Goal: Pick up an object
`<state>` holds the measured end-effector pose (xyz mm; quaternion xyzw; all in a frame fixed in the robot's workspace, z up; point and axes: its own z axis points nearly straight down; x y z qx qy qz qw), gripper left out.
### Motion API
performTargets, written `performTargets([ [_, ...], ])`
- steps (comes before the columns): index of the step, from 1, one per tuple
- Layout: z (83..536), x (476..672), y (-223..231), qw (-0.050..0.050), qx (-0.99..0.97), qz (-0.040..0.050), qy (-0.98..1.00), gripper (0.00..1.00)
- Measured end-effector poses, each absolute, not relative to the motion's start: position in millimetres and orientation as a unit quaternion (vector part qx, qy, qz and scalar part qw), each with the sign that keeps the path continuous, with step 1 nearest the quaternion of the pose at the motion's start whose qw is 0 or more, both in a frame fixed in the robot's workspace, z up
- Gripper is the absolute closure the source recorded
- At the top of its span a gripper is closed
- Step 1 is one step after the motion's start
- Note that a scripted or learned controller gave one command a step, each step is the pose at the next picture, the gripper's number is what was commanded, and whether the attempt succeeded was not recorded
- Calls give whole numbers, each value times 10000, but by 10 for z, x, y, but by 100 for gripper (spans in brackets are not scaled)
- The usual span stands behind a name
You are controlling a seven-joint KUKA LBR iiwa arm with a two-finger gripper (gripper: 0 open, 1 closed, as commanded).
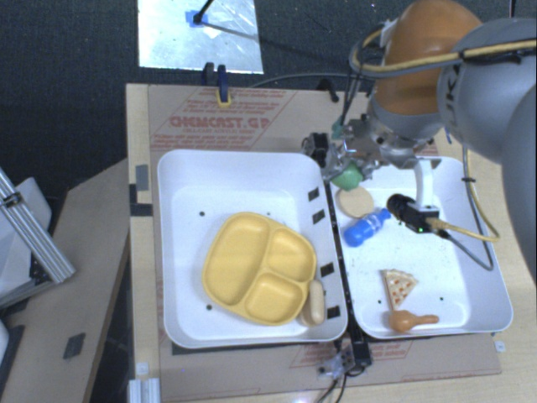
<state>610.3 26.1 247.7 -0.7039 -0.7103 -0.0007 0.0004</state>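
Two bins (180,175): left holds yellow tray (256,267); right, blue bottle (366,226); pincer (348,170) state unclear.

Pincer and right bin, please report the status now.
Pincer low over right bin's far left corner. Green object directly under it, grasp unconfirmed. Tan disc and blue bottle close by.

robot lab | bench (143,141) | two white bins (243,164) | aluminium rail (29,229)

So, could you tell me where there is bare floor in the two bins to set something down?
Left bin: bare along the back and left of the yellow tray. Right bin: bare between pizza slice and right wall. Crowded near the divider's far end, around the gripper.
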Motion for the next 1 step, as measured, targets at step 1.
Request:
performTargets([
  [1,2476,5954,826,10,-7035,-7,-7107,100],
])
